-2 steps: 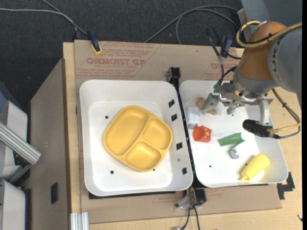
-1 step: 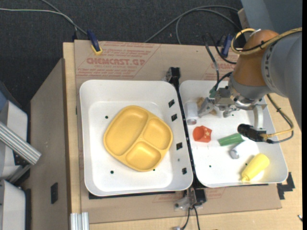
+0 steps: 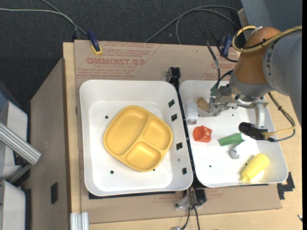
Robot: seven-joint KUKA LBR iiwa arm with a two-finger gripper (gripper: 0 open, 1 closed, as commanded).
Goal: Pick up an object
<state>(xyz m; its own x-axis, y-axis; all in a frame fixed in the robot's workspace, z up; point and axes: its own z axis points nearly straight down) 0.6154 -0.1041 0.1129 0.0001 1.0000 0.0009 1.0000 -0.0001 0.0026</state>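
Nearest the camera, at the front of the right bin (image 3: 211, 178), a yellow bottle-shaped object (image 3: 254, 167) lies tilted near the front right corner. Just behind it sits a small grey piece (image 3: 233, 153), and beside that a green stick-shaped object (image 3: 230, 139) lies slanted. To its left, near the divider between the bins, rests a red object (image 3: 202, 133). A white object (image 3: 192, 111) stands further back against the bin's left wall.

In the left bin (image 3: 91, 143), a yellow divided plate (image 3: 138, 137) with three compartments lies flat near the middle.

Further back in the right bin, the gripper (image 3: 214, 105) hangs low over the floor, close to a small tan object (image 3: 204, 105); whether its fingers are parted or closed cannot be told, and nothing can be seen held between them. Above it the arm's orange band (image 3: 252, 61) leads off to the right. Beyond the bins, cardboard (image 3: 120, 56) covers the bench and cables (image 3: 192, 18) trail over a dark floor
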